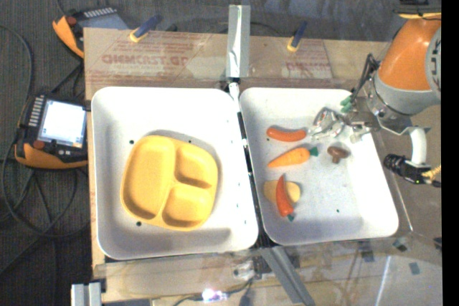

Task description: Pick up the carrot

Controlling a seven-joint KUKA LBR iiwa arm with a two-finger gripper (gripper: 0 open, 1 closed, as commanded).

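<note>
Here, one orange tapered carrot, one red-orange sausage and one red chilli lie below the open, empty metal gripper.

Only real text I can spot is some faded red print on the cardboard sheet sitting behind the two bins. It looks like a brand stamp, but it's upside down and way too washed out to read. There's another red patch further right on the same cardboard, also unreadable. The handheld screen on the left glows, nothing legible.
</note>
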